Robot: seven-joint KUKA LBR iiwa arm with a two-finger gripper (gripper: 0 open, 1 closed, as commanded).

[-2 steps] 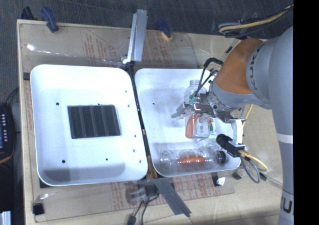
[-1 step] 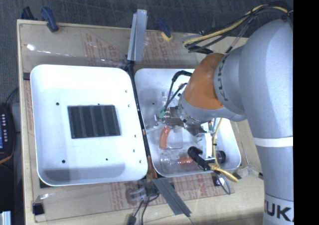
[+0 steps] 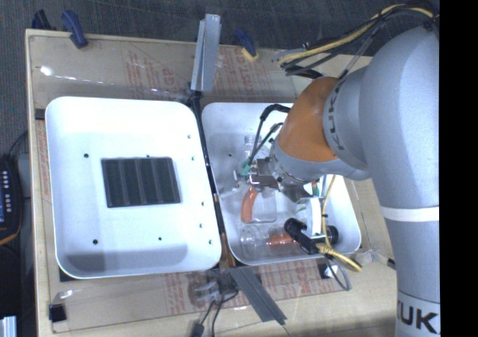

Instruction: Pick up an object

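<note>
Orange-and-clear object (image 3: 251,205) in right bin (image 3: 224,134), touching lowered hand (image 3: 261,181); hand's opening: cannot tell.

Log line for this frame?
arm: over right bin | gripper: low beside orange piece, clear item | left bin: dark ribbed panel | grasp: unconfirmed

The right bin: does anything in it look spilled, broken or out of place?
Nothing looks spilled or broken. The right bin holds a loose jumble of clear items with orange parts, lying at odd angles by the gripper. They are too see-through to judge further.
</note>
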